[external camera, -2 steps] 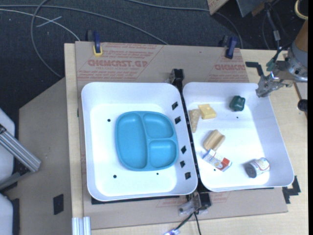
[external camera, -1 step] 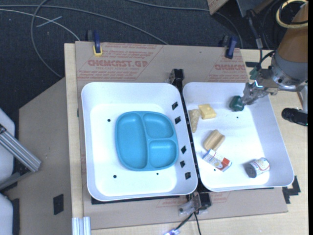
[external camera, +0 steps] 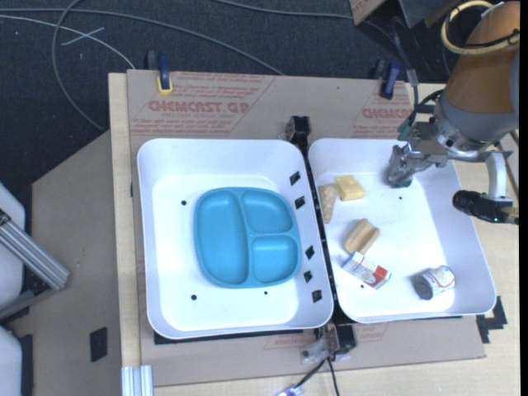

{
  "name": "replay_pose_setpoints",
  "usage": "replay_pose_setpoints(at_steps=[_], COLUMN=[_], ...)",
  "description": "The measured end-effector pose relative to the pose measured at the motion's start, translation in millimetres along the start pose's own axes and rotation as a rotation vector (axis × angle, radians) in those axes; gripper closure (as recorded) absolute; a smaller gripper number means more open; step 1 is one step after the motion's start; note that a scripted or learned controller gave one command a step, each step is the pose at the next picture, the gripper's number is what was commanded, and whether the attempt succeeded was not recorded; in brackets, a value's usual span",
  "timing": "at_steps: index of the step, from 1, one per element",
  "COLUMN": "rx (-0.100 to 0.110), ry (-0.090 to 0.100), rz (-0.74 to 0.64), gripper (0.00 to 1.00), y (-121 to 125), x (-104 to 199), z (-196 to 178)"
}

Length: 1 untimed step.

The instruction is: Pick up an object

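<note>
Dark carpet with loose cables surrounded the desk and its 2 bins. The gripper hung in the right bin; I couldn't tell its grip. The tan block lay mid-bin, apart.

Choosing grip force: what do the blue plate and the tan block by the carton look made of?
Blue plate: probably moulded plastic, uniform colour, soft sheen, rounded dividers. Tan block: matte, pale brown, bread-like; likely foam or soft plastic, but the look leaves it open.
</note>
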State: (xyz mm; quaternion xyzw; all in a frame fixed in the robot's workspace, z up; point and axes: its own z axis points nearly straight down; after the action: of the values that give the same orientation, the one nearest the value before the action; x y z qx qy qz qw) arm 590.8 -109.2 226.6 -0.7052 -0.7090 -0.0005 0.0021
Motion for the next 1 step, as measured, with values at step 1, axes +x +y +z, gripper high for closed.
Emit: replay_pose_setpoints(at_steps=[1], rx=[0.002], ry=[-0.001], rz=[0.000], gripper=[1.00], y=[-9.0], x=[50.6], z=[9.3])
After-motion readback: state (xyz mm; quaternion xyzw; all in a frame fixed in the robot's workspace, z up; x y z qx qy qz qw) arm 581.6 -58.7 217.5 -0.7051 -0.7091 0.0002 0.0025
